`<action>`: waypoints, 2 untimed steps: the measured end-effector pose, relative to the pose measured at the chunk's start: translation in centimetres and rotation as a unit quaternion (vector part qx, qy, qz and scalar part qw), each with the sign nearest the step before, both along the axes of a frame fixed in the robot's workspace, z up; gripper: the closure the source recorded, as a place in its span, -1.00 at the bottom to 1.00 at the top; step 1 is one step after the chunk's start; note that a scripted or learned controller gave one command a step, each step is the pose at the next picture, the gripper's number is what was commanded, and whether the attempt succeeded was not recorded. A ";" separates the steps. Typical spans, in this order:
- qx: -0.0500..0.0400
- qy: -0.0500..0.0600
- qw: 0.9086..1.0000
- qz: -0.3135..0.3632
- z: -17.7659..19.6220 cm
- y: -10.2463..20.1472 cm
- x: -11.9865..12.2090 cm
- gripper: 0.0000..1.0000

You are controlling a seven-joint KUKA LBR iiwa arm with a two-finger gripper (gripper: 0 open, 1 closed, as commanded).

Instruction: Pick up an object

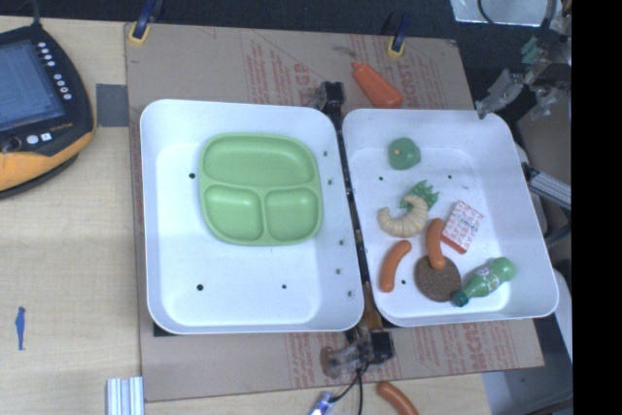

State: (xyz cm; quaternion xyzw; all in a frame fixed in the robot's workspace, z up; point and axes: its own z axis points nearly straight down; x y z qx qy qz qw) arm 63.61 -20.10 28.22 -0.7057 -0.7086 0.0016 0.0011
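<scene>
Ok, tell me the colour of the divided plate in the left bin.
Light green; the three-compartment plastic plate shows in the camera view.

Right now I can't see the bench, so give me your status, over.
Gripper at right bin's far corner, holding nothing seen. Toy food untouched in right bin. Green tray in left bin.

The right bin (505,160), at the frame's centre right, holds the objects: a green round piece (403,152) near its top, a pale curved piece (403,218), two orange sausages (394,264) (435,243), a red-and-white packet (463,225), a brown disc (437,278) and a green bottle (484,280) lying flat at lower right.
</scene>
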 end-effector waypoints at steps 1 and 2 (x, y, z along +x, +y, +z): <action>0.000 0.002 1.000 0.001 -15.8 7.3 -2.6 -1.00; -0.001 0.000 1.000 0.001 -19.1 9.3 1.5 -1.00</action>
